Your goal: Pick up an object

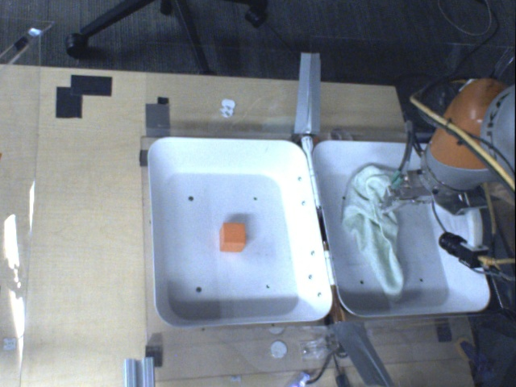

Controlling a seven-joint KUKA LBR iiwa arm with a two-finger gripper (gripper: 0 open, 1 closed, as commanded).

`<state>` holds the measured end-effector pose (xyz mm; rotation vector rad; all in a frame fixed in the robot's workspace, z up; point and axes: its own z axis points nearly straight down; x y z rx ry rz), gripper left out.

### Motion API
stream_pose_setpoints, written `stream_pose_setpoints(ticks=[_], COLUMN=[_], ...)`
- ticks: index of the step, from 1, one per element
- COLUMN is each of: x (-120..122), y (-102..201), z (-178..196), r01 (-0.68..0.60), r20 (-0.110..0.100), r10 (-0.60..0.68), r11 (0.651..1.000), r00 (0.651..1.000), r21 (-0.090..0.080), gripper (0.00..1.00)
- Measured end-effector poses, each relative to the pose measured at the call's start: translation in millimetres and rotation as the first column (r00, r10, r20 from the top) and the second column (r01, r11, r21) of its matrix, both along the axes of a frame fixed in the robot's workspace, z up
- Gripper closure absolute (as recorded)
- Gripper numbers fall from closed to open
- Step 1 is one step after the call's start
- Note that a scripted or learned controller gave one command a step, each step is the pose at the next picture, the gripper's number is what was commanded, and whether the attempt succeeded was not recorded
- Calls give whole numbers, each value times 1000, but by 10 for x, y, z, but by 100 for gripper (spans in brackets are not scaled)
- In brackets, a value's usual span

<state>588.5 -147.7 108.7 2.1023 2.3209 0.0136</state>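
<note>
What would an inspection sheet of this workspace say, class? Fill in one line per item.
Surface: wooden bench bearing two white bins, left bin and right bin.
Job's things: orange cube in left bin; pale cloth in right bin.
Clutter: black tape patches on bench.
Grippers: pincer at the cloth's upper edge; grip unclear.
Cables: yellow hose along the arm.
Surroundings: chair base on dark carpet.
</note>
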Motion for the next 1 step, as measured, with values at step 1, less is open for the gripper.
stream_pose_setpoints(ticks=[1], x=[-12], y=[712], z=[1066], r01=[-114], r20=[-8], r10=[114], r11=[994], r00=[993], r21=[0], gripper=[100])
